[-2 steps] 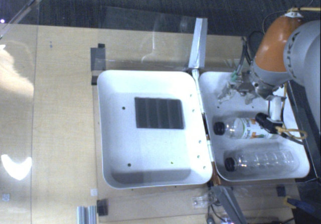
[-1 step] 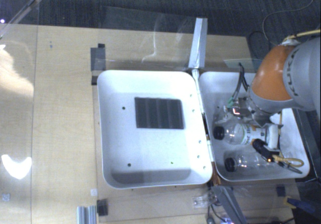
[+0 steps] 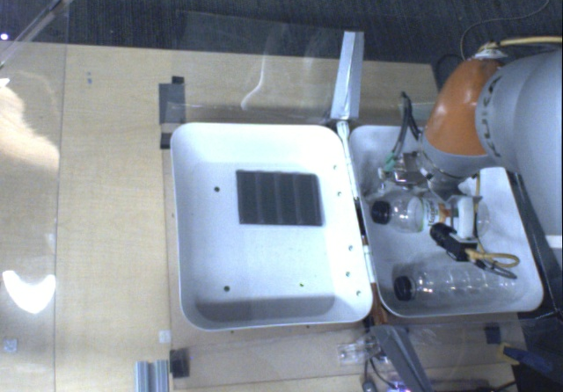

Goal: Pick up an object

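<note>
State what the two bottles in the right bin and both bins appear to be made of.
Near bottle: probably clear glossy plastic; the white bin floor shows through it, black cap. Far bottle: same look, see-through with highlights and a black cap. Left bin and right bin: white, smooth, softly rounded corners suggest moulded plastic, though coated metal cannot be excluded.

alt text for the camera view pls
A grey robot arm with an orange band reaches over the right bin, its claw beside a clear bottle with a black cap; a second such bottle lies nearer the front. The left bin holds a dark ribbed rectangle.
</note>
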`<state>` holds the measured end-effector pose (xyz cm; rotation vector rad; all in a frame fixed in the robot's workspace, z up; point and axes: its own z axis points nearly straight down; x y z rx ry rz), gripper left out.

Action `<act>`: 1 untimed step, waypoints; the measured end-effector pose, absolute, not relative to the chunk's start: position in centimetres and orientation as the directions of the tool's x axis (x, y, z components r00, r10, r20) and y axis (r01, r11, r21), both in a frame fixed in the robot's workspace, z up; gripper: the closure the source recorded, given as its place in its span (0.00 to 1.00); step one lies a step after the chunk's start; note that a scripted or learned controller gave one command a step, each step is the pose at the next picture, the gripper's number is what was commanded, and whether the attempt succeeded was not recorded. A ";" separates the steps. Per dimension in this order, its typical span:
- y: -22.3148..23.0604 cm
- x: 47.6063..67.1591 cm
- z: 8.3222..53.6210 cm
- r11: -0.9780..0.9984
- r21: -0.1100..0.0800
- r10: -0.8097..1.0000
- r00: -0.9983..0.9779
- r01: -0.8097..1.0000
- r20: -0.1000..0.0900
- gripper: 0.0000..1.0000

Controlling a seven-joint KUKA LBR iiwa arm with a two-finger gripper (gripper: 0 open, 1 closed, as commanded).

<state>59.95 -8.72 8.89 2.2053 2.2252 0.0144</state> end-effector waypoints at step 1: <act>-11.2 59.3 8.9 0.182 0.012 0.983 -0.182 0.983 -0.002 0.00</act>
